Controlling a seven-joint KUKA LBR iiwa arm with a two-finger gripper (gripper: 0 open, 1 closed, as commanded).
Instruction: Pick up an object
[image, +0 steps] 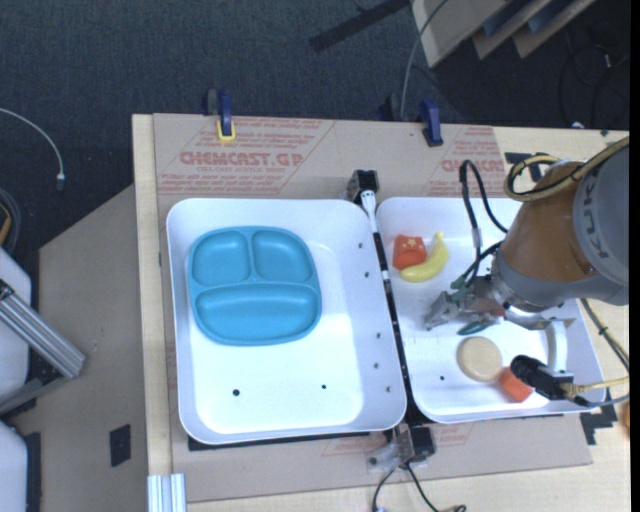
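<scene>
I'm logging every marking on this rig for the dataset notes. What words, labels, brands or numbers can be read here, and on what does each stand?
"CHEMCAST G P": red print on the brown protective sheet covering the bench board, behind the left bin.
Smaller red lines above and below that brand: too small to read.
Repeated red print on the same sheet behind the right bin: partly hidden by cables, not readable.
Dark letters on the arm at the frame's edge: cut off, unreadable.

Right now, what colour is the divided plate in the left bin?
Light blue; the divided plate shows in the camera view.
</scene>
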